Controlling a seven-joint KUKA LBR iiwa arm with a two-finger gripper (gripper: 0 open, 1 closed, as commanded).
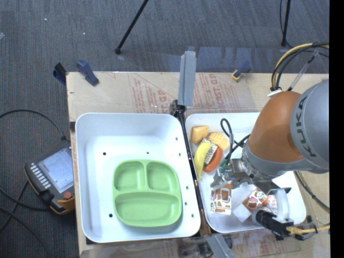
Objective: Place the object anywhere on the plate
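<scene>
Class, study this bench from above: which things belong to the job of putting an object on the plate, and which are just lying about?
Belongs to the job:
green plate in the left bin
toy foods in the right bin: banana, cheese wedge
the arm above them

Just lying about:
handheld controller
blue clamp
tripod leg

Lower left of frame: grey handheld pendant (pixel 50 177) with orange button, on dark carpet | upper left: blue clamp (pixel 87 72) on bench edge | upper right: yellow-blue clamp (pixel 240 71) | top centre: black tripod leg (pixel 134 19) | centre: grey upright post (pixel 187 79) between bins | cardboard bench top (pixel 134 90)
</scene>
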